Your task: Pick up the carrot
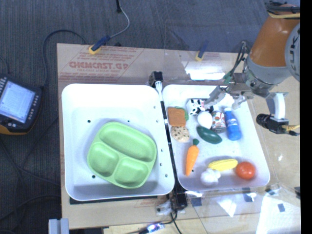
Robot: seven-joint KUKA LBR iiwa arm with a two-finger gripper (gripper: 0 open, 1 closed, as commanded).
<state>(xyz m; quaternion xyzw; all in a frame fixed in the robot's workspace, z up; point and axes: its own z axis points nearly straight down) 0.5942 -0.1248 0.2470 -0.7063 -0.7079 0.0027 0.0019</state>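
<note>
The carrot (pixel 191 159), orange with a green top, lies in the lower left part of the right bin (pixel 260 152), with its tip pointing toward the front edge. My gripper (pixel 225 102) hangs over the back of that bin, above a small can (pixel 218 121) and a blue bottle (pixel 233 125), well behind and to the right of the carrot. Its fingers stand apart and nothing is between them.
Around the carrot lie a cookie (pixel 180 133), a dark green vegetable (pixel 209 135), a yellow piece (pixel 223 164), a white item (pixel 210 177) and a tomato (pixel 245 170). The left bin (pixel 78 111) holds a green divided plate (pixel 123 153).
</note>
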